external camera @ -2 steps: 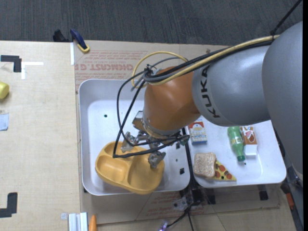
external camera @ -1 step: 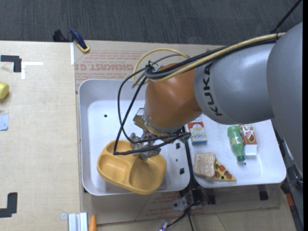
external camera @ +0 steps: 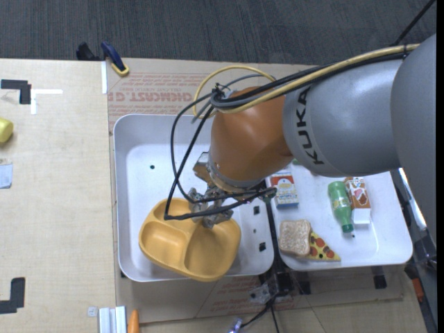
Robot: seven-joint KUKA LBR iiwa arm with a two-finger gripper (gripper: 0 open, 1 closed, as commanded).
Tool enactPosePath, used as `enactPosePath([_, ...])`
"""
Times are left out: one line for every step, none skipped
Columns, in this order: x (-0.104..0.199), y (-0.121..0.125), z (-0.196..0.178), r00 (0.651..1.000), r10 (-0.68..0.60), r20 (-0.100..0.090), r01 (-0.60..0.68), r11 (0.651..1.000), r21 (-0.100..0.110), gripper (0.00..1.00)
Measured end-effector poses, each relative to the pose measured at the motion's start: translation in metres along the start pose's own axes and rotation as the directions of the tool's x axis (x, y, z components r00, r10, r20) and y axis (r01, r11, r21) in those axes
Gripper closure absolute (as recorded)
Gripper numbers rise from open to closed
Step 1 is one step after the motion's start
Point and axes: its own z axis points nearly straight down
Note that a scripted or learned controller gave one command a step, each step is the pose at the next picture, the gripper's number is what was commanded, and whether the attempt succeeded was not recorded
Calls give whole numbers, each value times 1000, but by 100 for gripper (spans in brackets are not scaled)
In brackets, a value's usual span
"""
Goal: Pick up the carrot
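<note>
My gripper hangs low in the left bin, just over the far rim of a yellow two-part bowl. The orange wrist band and grey arm cover the bin's right half and whatever lies under them. Black cables loop around the gripper and hide how it stands. Nothing is visible between its tips from this angle.
The right bin holds a small white-and-red carton, a green bottle, a red-and-white box, a bread slice and a pizza slice. A small orange piece lies on the bench at the bottom edge.
</note>
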Motion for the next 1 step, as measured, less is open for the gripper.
enactPosePath([-11,63,-106,998,66,-22,-67,998,-18,100])
